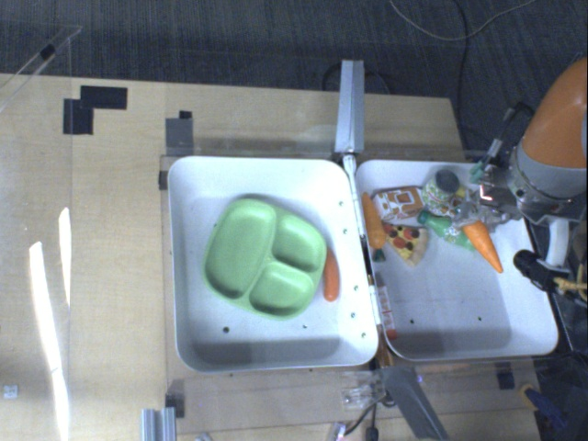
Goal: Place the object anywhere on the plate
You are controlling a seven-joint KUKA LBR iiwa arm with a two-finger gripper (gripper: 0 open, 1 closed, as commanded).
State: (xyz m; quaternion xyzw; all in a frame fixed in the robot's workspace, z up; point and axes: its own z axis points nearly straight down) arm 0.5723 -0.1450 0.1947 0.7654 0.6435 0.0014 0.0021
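Note:
A green three-compartment plate (262, 257) lies in the left bin (193, 338). Beside the plate's right rim, on the bin floor, rests a small orange sausage-like piece (331, 278). The right bin (459, 329) holds a toy carrot (483, 245) with green leaves (443, 225), a pizza slice (406, 239), a printed packet (401, 202), a long orange piece (372, 220) along the left wall and a grey round item (447, 181). My gripper (491, 200) hangs at the right bin's far right corner, just above the carrot's thick end. Nothing is seen between its tips.
A metal divider post (350, 108) stands between the bins at the back. The grey arm with its orange band (560, 122) comes in over the right bin's right edge. The front half of the right bin shows bare floor.

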